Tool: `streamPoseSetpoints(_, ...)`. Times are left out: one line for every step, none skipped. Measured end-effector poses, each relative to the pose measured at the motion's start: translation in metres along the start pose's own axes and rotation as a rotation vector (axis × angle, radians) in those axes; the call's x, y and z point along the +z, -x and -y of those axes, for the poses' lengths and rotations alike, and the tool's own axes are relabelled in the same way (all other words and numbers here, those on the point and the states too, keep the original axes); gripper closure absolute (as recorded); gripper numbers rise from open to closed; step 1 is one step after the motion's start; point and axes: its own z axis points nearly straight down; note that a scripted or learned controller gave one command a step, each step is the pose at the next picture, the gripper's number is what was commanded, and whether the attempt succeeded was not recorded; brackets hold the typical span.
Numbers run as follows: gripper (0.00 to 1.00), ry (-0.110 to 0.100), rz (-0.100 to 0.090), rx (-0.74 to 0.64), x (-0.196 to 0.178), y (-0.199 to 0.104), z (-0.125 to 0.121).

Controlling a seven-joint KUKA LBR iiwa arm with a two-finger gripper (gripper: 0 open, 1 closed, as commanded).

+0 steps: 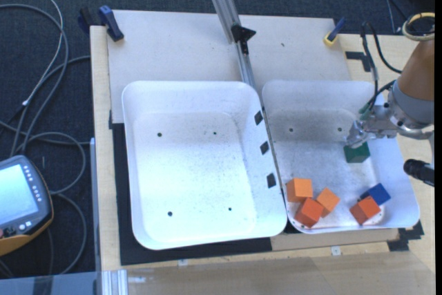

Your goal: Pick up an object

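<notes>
The table [173, 45] carried two shallow white bins side by side. The left bin [138, 107] showed only dark specks on its floor. The arm [418, 83], grey with an orange band, reached in from the right over the right bin [304, 100]. Its gripper [359, 141] pointed down and was clenched on a green block [357, 153], which sat between the fingertips in the right-hand part of that bin; whether the block was touching the bin floor could not be told. Along the near edge of the same bin lay three orange blocks: one [300, 188] at the left, a second [327, 200] just beside it, and a third, darker one [310, 212] in front of both. Farther right, a blue block [377, 193] touched a red-orange block [365, 210]. A handheld control pendant [17, 197] lay on the floor at the far left, among grey cables [34, 31].
</notes>
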Motion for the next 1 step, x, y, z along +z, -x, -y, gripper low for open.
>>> streamPoseSetpoints(0.0, -0.001, 0.0, 0.0, 0.0007, -0.0001, 0.0003)
